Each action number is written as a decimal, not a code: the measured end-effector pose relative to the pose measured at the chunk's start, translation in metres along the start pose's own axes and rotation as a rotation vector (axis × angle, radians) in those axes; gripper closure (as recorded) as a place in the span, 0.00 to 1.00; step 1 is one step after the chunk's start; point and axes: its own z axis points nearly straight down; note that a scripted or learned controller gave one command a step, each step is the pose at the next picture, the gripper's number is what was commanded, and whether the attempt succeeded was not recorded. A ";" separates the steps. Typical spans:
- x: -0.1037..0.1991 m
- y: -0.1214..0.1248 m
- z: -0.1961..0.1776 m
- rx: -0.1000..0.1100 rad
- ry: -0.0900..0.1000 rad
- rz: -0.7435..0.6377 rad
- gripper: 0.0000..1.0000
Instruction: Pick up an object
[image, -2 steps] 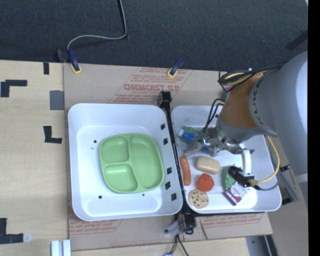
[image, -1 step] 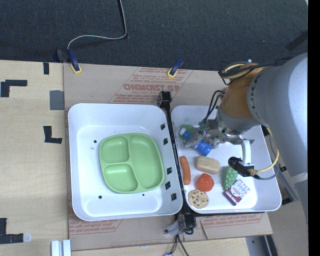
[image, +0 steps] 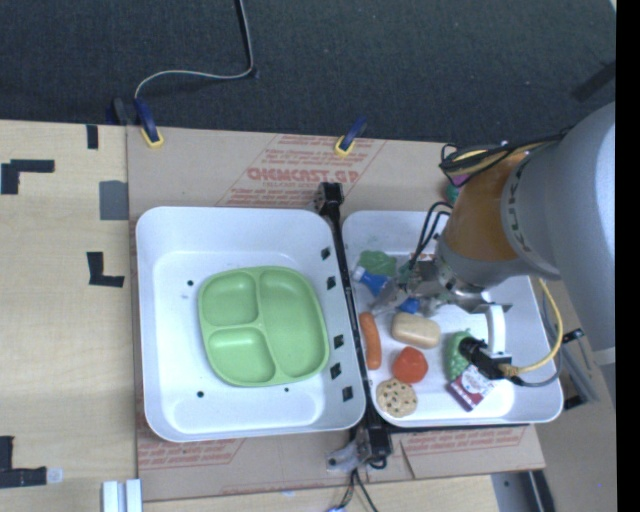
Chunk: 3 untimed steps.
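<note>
Half hidden by the arm (image: 500, 220), the pincer (image: 415, 295) hovers over the beige block (image: 416, 330), its grip unreadable.

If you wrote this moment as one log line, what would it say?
arm: over right bin | gripper: above beige block | grasp: cannot tell | left bin: green tray

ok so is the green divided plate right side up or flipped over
Right side up. The green divided plate lies flat in the left bin, its three hollow compartments facing the camera.
</note>
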 end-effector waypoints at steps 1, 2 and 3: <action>0.004 -0.006 -0.001 -0.005 -0.004 0.002 0.00; 0.004 -0.006 -0.010 -0.003 -0.003 0.001 1.00; 0.004 -0.006 -0.010 -0.002 -0.003 0.001 0.00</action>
